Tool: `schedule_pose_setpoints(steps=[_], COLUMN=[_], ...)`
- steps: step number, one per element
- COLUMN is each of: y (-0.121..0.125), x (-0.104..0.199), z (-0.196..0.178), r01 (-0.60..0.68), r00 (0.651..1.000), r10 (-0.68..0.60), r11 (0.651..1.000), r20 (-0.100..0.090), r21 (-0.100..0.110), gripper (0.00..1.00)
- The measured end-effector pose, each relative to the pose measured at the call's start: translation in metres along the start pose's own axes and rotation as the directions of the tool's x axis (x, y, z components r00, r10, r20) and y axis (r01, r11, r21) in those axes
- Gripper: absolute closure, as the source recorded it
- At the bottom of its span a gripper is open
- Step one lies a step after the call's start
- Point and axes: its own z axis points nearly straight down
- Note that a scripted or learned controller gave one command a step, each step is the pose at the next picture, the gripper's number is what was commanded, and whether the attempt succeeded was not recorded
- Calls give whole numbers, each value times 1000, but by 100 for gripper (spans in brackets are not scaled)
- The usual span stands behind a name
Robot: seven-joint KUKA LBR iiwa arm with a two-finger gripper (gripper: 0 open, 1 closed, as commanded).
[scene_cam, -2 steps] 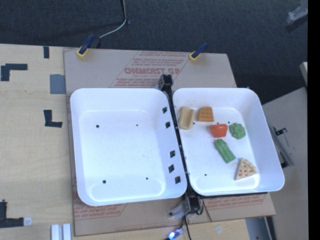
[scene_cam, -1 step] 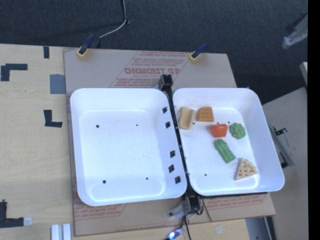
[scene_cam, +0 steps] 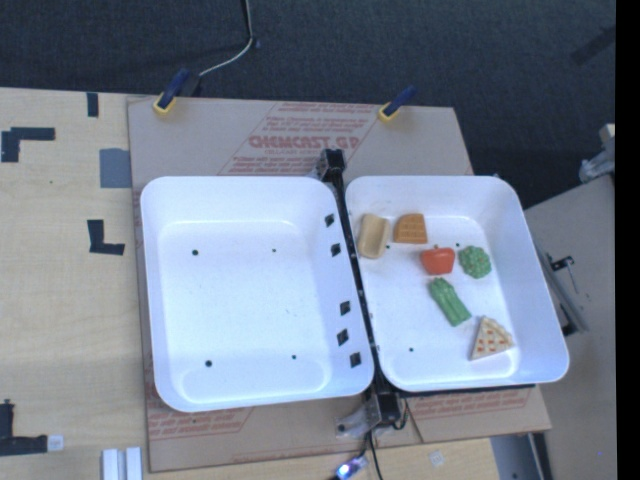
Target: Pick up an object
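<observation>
Camera view, top-down at a slant: two white bins sat side by side mid-frame on a cardboard sheet (scene_cam: pixel 300 140); left bin (scene_cam: pixel 152 200) filled the centre-left, right bin (scene_cam: pixel 505 206) the centre-right, their inner rims touching along a dark seam.

All candidate objects lay in the right bin: a tan bread-like piece (scene_cam: pixel 372 235) at its upper left, just beside the seam; an orange-brown piece (scene_cam: pixel 410 229) just right of it, near but apart; a red toy vegetable (scene_cam: pixel 437 260) below that, with a green broccoli (scene_cam: pixel 475 262) touching or nearly touching its right side; a green pickle-like piece (scene_cam: pixel 449 301) lying tilted below the red one; a tan waffle-patterned triangle (scene_cam: pixel 490 338) toward the bin's lower right, apart from the rest.

Two yellow-and-blue clamps (scene_cam: pixel 172 91) (scene_cam: pixel 397 100) gripped the cardboard's upper edge; a thin cable (scene_cam: pixel 236 48) ran up from the left clamp toward the top of frame over dark floor; wooden bench (scene_cam: pixel 50 298) with black marks at left.

Pincer: how far open it was, and whether it had hold of anything, could not be told.
</observation>
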Motion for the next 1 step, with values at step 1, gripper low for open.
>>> schedule_pose_setpoints(steps=[1], y=[19], x=[3], z=[-66], r01=[7], r00=[1000], r10=[-7], r11=[1000], r20=[4], r21=[-14], gripper=[0])
